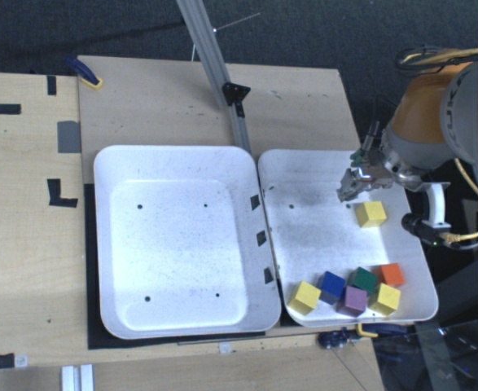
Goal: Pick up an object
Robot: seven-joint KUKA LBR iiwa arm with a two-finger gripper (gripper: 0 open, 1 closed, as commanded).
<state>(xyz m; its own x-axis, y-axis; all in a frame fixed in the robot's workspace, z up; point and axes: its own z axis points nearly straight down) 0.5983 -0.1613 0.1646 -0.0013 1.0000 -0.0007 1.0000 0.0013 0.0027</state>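
Whether the jaws [351, 187] are parted or closed cannot be told, and nothing shows between them. The yellow cube [370, 213] lies just below-right of them in the right bin [304, 243] — the nearest block, apart from the cluster [348, 290] at lower right.

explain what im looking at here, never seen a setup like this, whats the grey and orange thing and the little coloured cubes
This is a single photo from a camera fixed above a wooden bench, looking down at a slant. The grey and orange thing on the right is a robot arm, driven by a program. At its tip is a small two-finger gripper meant for picking things up. Two shallow white bins sit side by side: the left bin and the right bin. In the right bin, a lone yellow cube lies just beside the gripper, and a cluster of cubes (yellow, blue, green, purple, orange) sits near the front edge. Nothing is visibly held by the gripper.
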